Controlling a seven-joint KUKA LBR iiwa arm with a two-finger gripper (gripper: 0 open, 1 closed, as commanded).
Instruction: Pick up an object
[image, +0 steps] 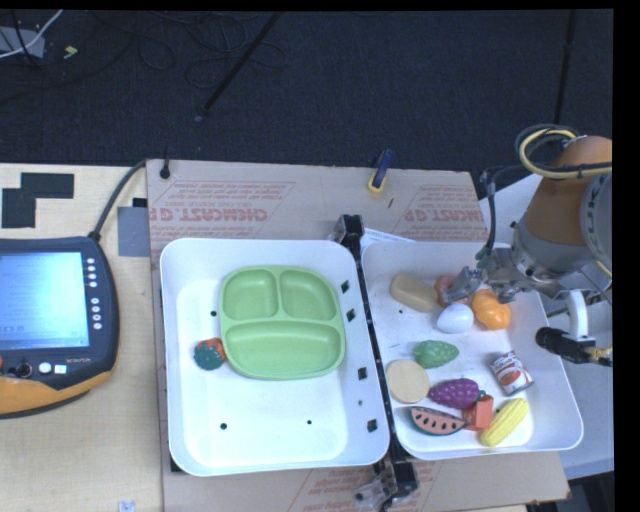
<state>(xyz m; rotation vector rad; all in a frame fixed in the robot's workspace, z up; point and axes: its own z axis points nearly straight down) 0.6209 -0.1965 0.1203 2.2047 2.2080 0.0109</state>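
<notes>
In the right bin lie several toy foods: a beige block, a white egg, an orange fruit, a green leafy piece, a tan disc, purple grapes, a watermelon slice, a yellow corn cob and a small can. My gripper hangs low over the bin's upper part, just above the egg and beside the orange fruit. I see nothing held in it.
The left bin holds a green divided plate and a small red-and-teal toy at its left rim. A black divider separates the bins. A teach pendant lies at far left.
</notes>
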